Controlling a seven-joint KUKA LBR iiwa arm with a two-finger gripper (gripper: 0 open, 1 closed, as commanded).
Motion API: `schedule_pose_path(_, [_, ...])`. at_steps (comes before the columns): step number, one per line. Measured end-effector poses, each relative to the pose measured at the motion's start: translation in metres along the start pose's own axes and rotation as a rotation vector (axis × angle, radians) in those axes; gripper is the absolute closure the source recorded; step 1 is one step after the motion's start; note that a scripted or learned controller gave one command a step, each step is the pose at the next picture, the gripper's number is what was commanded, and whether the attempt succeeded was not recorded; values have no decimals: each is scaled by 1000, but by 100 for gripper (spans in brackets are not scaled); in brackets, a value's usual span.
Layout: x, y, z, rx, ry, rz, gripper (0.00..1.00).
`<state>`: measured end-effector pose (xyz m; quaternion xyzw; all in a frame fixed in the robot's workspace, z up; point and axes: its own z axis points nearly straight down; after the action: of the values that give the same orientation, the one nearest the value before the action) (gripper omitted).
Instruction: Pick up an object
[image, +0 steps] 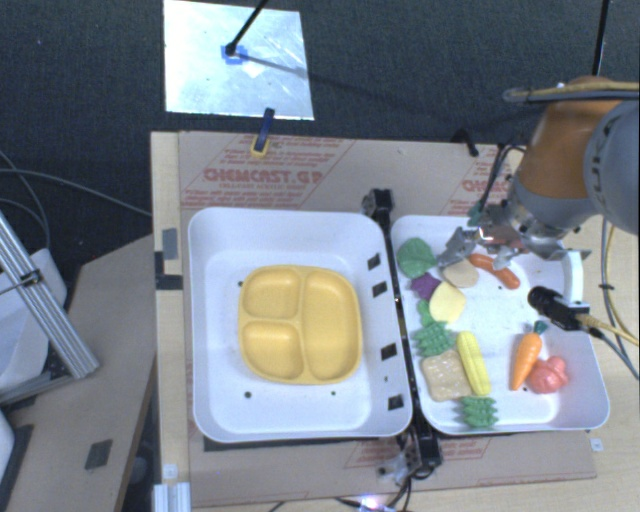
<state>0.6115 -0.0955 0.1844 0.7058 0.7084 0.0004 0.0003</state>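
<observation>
Bench: 2 white bins side by side, cardboard beneath.

Left bin (215, 240): 1 yellow tray (300, 324), 3 compartments, centred.

Right bin (590, 400): toy foods, crowded toward the left wall. Lettuce (415, 256) at top; purple piece (425, 286) below it; pale yellow piece (448, 302); green leafy piece (433, 338); corn (472, 362); cracker (446, 376); green piece (478, 411) at the near edge. Further right: carrot (525, 358), pink piece (548, 375) touching it. Near the top: sausage (494, 268), tan piece (461, 274) just beside it.

Gripper (466, 250): low over the right bin's top area, above the tan piece and sausage. Fingers slightly parted, nothing visible between them. Grip not yet made.

Likely target, judged by position: tan piece or sausage.

Risks:
- Tan piece, sausage and lettuce close together; fingers landing on 2 items, or nudging 1 aside.
- Sausage round and smooth; likely to roll or squirt out under an off-centre pinch.
- Tan piece flat and low; fingers closing above it and catching nothing.
- Narrow opening; finger coming down on top of an item rather than beside it.
</observation>
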Motion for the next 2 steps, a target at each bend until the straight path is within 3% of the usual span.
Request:
schedule_pose_path(1, [4,-67,105,9,2,5,0])
schedule_pose_path(2, [-30,-80,100,2,0,5,0])
